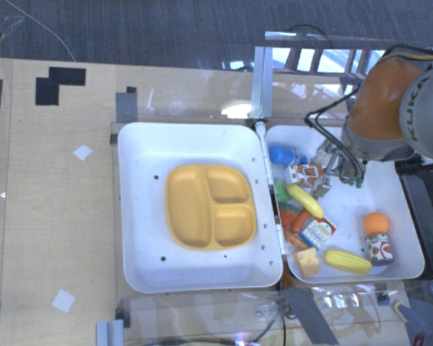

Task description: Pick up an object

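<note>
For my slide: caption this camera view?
Gripper hovers over toy food in right bin; yellow tray in left bin.

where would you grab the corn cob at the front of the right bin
Grip the corn cob across its middle, coming straight down from above. It lies flat and long, running roughly left to right with bare bin floor along both long sides, so fingers could likely close across its narrow width. The cheese wedge crowds its left end.

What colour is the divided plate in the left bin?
The divided plate is mustard yellow, plain with no pattern, seen clearly in the camera view.
</note>
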`<action>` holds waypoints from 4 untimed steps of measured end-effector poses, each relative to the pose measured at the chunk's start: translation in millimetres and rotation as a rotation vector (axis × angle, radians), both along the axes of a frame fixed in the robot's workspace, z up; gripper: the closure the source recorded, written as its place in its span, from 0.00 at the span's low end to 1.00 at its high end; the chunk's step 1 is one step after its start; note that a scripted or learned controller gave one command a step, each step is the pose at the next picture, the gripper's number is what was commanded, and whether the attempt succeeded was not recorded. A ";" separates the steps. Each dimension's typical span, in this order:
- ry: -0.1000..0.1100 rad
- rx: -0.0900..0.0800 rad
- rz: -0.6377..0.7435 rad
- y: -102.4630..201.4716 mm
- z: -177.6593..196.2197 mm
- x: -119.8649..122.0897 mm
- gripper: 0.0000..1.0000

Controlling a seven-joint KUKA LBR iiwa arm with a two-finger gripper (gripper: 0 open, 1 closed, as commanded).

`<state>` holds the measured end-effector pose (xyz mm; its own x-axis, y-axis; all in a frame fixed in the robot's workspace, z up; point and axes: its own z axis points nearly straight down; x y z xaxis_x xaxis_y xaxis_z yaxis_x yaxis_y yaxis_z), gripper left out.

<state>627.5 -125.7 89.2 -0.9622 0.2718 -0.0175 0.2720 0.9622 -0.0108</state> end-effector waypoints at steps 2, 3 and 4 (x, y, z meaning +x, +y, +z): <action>0.001 0.004 0.380 -79.9 47.6 25.7 0.00; -0.010 0.003 0.385 -75.5 60.8 29.4 1.00; -0.008 0.004 0.385 -75.2 60.0 29.2 0.00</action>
<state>656.7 -200.9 149.2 -0.9937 -0.1091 -0.0256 -0.1090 0.9940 -0.0064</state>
